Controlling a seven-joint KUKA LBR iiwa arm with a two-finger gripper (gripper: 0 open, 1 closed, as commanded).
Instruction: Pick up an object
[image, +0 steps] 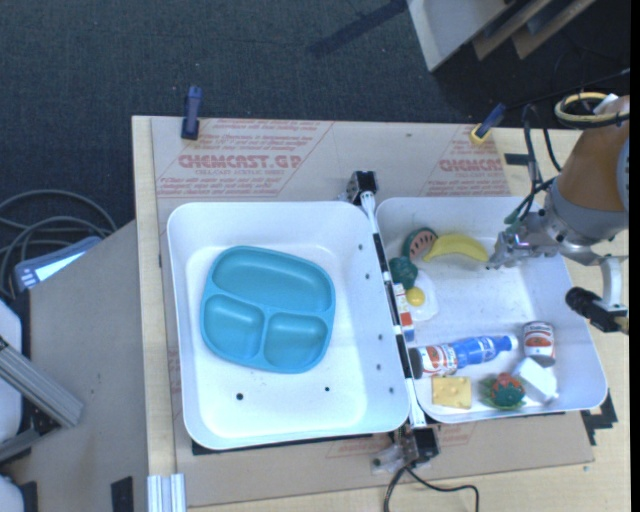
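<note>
One gripper (497, 252) poised beside banana (455, 247).

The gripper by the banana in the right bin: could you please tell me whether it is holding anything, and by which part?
It cannot be told. The gripper sits at the right tip of the banana, too small in the picture to show a hold.
</note>
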